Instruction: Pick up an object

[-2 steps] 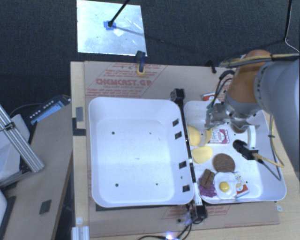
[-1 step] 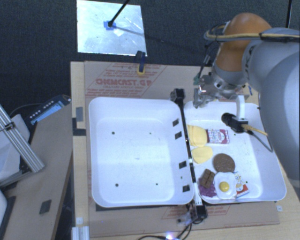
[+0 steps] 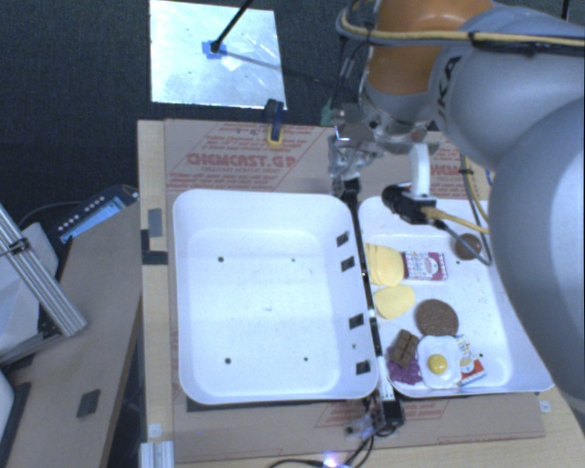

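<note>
Arm [image 3: 512, 119]: reaches in from the right, orange band [image 3: 411, 27] at the top of the view.
Gripper [image 3: 345, 178]: over the far edge of the bins, about where the left bin [image 3: 265, 302] and right bin [image 3: 498, 306] meet.
Gripper opening: unreadable from this angle.
Objects to pick: all in the right bin, grouped along its left wall and near edge.
Upper yellow slice [image 3: 385, 263]: against the left wall, mid-length.
Red-and-white packet [image 3: 425, 266]: just beside the upper yellow slice, toward the bin's middle.
Lower yellow slice [image 3: 394, 301]: just nearward of the upper one, edges close or touching.
Brown disc [image 3: 438, 317]: beside the lower yellow slice.
Dark brown block [image 3: 403, 346]: near-left corner, tilted.
Purple piece [image 3: 407, 372]: under the block's near end, possibly a toy vegetable.
Fried egg [image 3: 439, 362]: at the near edge, touching the purple piece.
Small carton [image 3: 472, 367]: beside the egg, partly under it.
</note>
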Controlling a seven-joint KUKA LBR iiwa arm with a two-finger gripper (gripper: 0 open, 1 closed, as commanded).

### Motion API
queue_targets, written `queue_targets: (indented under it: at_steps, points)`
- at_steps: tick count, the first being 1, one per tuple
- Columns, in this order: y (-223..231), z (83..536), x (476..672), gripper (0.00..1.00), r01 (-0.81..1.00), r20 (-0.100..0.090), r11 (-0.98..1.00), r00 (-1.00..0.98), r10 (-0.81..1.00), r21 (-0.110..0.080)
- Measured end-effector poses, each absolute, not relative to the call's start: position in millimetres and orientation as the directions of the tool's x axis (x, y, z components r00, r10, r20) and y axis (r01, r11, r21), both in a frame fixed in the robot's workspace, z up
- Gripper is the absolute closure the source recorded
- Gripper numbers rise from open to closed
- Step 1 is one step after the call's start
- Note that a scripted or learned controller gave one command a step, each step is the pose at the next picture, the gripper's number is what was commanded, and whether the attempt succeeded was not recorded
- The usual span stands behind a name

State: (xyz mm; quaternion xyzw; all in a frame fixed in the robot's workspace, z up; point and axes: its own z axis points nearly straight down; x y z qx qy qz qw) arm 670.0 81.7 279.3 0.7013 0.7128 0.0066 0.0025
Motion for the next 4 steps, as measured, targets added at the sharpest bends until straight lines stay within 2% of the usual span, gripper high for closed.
queue_targets:
  at_steps: [1, 2, 3, 4]
  points:
    - [182, 262, 664.7, 1.0, 1.0, 0.004, 0.014, -0.014, 1.0, 0.002]
    - [239, 237, 667.5, 1.0, 1.0, 0.003, 0.009, -0.009, 1.0, 0.0]
    - [215, 315, 660.1, 1.0, 1.0, 0.003, 0.001, -0.001, 1.0, 0.009]
    - [210, 427, 669.4, 1.0, 1.0, 0.004, 0.005, -0.005, 1.0, 0.015]
